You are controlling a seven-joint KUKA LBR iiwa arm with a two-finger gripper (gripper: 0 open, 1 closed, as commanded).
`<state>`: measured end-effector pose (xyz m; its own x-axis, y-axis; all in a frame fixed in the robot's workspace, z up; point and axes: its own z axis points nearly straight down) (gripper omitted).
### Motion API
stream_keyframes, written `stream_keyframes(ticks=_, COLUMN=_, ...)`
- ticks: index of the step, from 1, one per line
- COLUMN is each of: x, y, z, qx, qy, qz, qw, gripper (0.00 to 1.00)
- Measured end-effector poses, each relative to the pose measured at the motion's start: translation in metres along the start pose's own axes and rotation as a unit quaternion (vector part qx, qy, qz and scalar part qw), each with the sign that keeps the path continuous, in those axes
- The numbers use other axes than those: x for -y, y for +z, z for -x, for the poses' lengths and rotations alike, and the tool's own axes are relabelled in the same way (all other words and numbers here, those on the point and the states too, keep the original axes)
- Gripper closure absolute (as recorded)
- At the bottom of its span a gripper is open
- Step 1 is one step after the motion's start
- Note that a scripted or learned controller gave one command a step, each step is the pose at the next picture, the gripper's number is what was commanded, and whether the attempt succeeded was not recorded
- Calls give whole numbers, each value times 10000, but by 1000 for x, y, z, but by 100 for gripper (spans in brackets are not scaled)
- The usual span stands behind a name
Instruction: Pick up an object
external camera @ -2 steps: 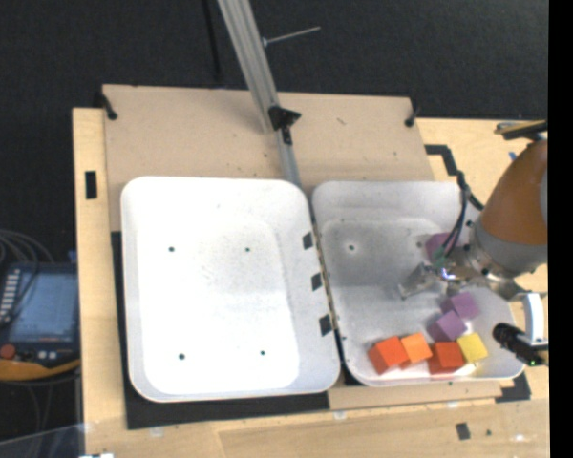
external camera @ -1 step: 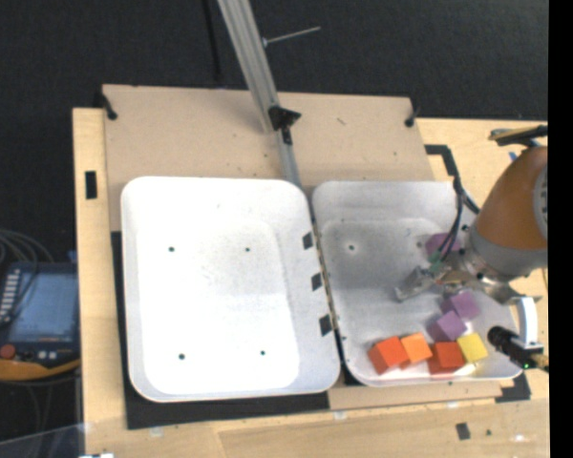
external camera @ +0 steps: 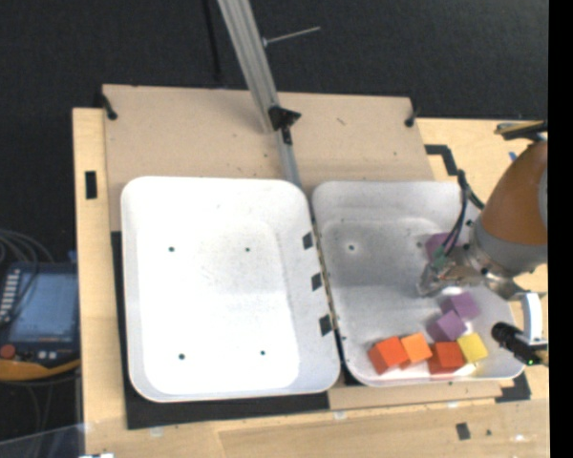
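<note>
Gripper [external camera: 439, 277]: low in the right bin [external camera: 382, 219]; finger spread impossible to judge.
Purple block [external camera: 436, 244]: half hidden behind it.

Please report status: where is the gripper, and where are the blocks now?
Gripper low in right bin, nothing seen between fingers. Purple blocks beside it; orange, red, yellow blocks along near wall. Nothing in the way.

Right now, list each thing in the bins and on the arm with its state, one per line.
gripper: low in the right bin, fingers unclear
purple blocks: resting, near the gripper
orange blocks: resting along the front wall
red block: resting
yellow block: resting
left bin: upright
</note>
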<state>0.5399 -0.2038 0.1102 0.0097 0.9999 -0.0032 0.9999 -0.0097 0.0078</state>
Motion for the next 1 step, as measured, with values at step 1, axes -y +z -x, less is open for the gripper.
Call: stream_keyframes(ticks=1, x=-10, y=-57, z=8, qx=1, qy=-72, qz=0, qw=10000, gripper=100)
